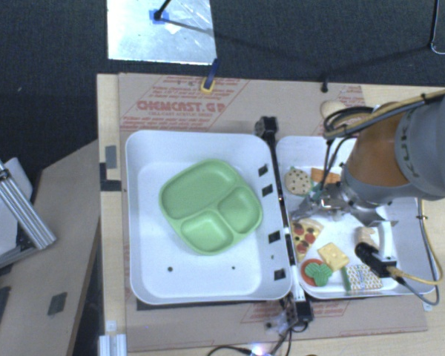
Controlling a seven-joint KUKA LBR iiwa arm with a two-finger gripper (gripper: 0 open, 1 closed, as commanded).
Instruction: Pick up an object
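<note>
Gripper [313, 206] low over right bin [405, 222], between cookie [297, 179] and pizza slice [306, 234]; wide or narrow, can't tell. Cheese [332, 256] nearer. Green plate [211, 206] in left bin [144, 265].

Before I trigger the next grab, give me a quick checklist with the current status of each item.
1. Gripper is over the right white bin, among the toy food: ok.
2. Anything held in the gripper: cannot tell.
3. Triangular pizza slice toy lies uncovered just below the gripper: ok.
4. Round chocolate-chip cookie toy lies uncovered beside the gripper: ok.
5. Clearance around the yellow cheese-like square toy: not ok, neighbours crowd it.
6. Green divided plastic plate in the left white bin, away from the arm: ok.
</note>
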